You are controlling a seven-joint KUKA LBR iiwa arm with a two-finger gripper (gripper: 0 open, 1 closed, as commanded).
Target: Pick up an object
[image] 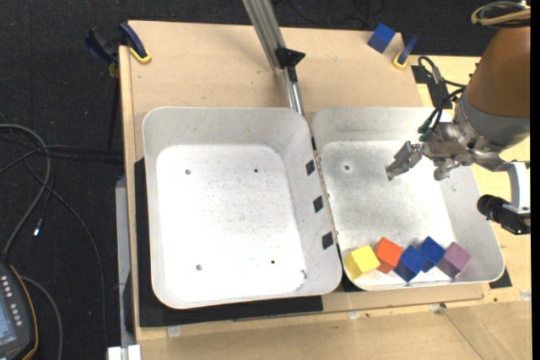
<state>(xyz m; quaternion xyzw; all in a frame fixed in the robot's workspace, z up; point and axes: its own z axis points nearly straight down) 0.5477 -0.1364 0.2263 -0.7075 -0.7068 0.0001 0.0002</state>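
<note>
The gripper [424, 164] hangs above the upper part of the right bin [371, 143] with its two fingers spread apart and nothing between them. The blocks all sit well below the jaws along the bin's near edge, packed in a touching row: a yellow block [364, 260] farthest to the jaws' left, then an orange block [389, 253], two blue blocks [419, 256] almost straight beneath, and a purple block [455, 258] just off to the right. The left bin [169, 131] lies well off to the jaws' left, and one more blue block [382, 36] rests up on the bench [211, 63] beyond them.
</note>
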